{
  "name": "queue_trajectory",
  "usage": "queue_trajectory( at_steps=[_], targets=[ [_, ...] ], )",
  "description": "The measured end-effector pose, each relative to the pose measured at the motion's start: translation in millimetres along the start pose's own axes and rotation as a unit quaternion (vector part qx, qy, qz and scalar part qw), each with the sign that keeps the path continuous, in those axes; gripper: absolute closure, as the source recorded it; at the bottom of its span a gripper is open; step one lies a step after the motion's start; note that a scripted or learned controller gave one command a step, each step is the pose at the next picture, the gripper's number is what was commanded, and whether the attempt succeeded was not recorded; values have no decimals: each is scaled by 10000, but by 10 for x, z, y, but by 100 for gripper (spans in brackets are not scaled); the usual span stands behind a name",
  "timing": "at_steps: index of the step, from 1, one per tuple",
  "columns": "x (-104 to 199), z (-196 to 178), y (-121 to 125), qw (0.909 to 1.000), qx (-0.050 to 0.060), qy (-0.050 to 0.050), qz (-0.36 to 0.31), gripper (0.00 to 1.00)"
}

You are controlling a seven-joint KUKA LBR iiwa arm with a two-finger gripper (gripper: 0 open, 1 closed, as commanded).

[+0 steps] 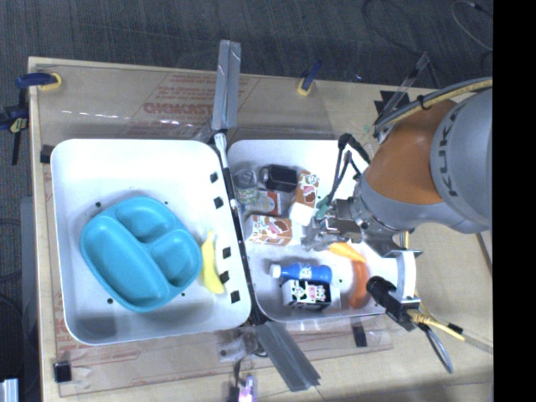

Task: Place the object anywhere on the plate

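Hand (318, 229) — plate (138, 251) well left

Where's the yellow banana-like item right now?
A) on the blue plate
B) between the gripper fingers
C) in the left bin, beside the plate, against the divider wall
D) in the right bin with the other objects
C: the yellow item lies on the left bin's floor at the right edge of the blue plate, next to the wall shared with the right bin, while the gripper is over the right bin.
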State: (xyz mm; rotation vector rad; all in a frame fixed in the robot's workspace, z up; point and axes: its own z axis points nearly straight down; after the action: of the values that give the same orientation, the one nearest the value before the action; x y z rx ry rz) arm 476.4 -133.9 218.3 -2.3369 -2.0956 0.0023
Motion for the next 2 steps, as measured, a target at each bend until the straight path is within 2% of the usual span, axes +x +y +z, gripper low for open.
queue_trajectory(
  at_steps=[1,2],
  targets=[
    [811,279,-86,9994,7,-1,357,100],
    [1571,278,138,9991,12,-4,416,100]
  ],
)
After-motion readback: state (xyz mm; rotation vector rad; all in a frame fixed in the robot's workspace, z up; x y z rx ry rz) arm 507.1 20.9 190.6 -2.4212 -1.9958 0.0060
